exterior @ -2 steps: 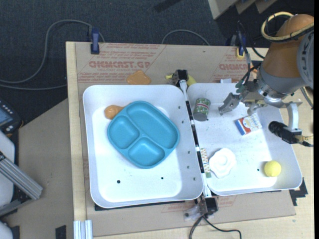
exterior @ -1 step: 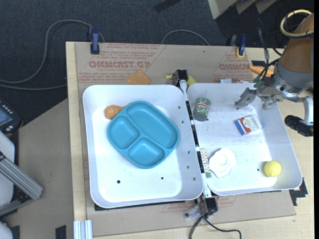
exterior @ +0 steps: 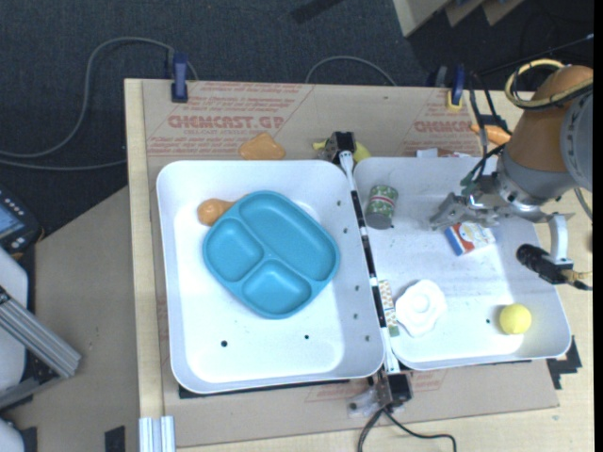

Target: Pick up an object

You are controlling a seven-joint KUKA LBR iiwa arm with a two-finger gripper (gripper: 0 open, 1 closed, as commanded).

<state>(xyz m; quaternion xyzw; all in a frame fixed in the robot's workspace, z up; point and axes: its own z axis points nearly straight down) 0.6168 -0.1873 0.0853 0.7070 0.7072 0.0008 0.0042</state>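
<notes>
The gripper (exterior: 468, 207) is seen lowered into the right bin (exterior: 556, 345), just above a small red, white and blue packet (exterior: 468, 237); whether its fingers are spread or closed cannot be told. A green can (exterior: 382, 204), a white object (exterior: 419, 307) and a yellow ball (exterior: 514, 319) are scattered nearby. A blue divided tray (exterior: 270, 252) is set in the left bin (exterior: 188, 347).

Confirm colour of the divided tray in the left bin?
Light blue tray, per the camera view.
</notes>
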